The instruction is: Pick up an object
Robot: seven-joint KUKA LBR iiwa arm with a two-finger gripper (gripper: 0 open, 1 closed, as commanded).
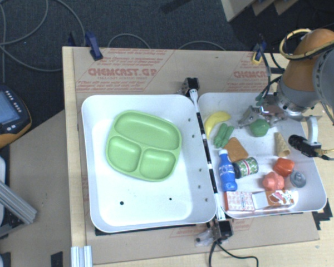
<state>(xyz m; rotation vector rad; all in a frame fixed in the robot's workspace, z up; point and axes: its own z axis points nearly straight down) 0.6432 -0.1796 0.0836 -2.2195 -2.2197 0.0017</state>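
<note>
I have the hand (260, 117) low over the green ball (259, 128) in the right bin (317, 196), fingers spread and holding nothing, so next I must close them.

Divided plate (143, 145) in left bin (100, 204); bottle (226, 171), can (246, 167) etc. in right bin (317, 196).

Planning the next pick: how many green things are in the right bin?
3. A long green piece lies beside the banana; a round green ball sits under the tool; a green can lies mid-bin. More may hide beneath the arm.
</note>
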